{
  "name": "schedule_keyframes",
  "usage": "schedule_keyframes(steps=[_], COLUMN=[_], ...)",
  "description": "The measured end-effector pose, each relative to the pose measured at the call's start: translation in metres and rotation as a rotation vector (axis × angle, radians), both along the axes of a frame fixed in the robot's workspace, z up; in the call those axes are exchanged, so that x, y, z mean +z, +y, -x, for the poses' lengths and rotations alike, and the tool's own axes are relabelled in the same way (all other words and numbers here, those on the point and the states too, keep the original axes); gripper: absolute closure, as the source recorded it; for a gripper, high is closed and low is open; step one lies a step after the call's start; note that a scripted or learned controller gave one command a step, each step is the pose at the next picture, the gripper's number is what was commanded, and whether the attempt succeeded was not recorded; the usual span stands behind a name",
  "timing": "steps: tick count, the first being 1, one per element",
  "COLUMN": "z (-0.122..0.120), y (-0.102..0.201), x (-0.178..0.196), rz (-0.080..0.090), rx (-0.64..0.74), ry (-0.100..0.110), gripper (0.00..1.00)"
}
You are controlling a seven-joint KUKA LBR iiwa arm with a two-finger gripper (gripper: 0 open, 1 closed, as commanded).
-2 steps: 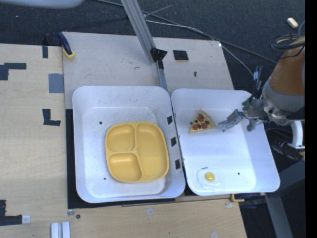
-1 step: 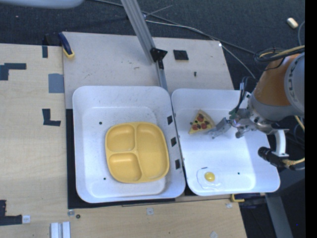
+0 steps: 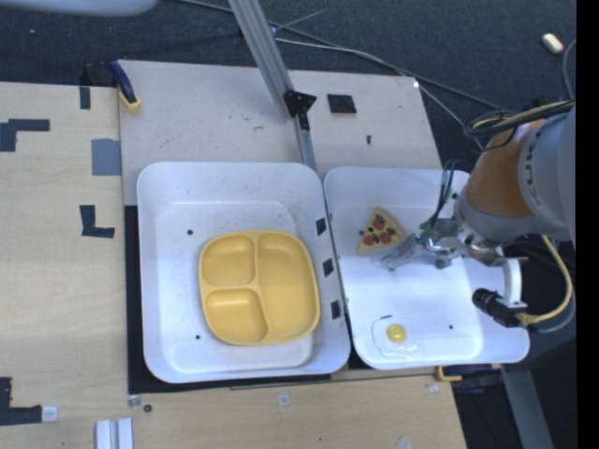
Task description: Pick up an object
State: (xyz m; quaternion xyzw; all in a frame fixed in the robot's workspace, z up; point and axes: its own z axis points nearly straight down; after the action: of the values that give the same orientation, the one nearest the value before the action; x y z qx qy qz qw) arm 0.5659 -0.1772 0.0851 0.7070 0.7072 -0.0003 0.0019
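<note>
A toy pizza slice lies in the upper left part of the right bin. A toy fried egg rests near that bin's front edge. My gripper hangs low over the right bin, just below and to the right of the pizza slice, close to it. I see nothing held in it. The grey arm with its orange band reaches in from the right.
The left bin holds a yellow divided plate. A metal post slants over the bench behind the bins. Black cables hang by the right bin's right rim.
</note>
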Motion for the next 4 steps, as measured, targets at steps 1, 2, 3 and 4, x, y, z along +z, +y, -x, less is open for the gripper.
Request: schedule_keyframes(steps=[1, 2, 3, 4], z=[-0.002, 0.004, 0.009, 0.008], y=[0.0, 0.007, 0.008, 0.008], x=[0.013, 0.07, 0.114, 0.158], rz=[0.002, -0.003, -0.003, -0.002], rx=[0.001, 0.001, 0.001, 0.001], ry=[-0.005, 0.0, 0.0, -0.002], gripper=[1.0, 1.0, 1.0, 1.0])
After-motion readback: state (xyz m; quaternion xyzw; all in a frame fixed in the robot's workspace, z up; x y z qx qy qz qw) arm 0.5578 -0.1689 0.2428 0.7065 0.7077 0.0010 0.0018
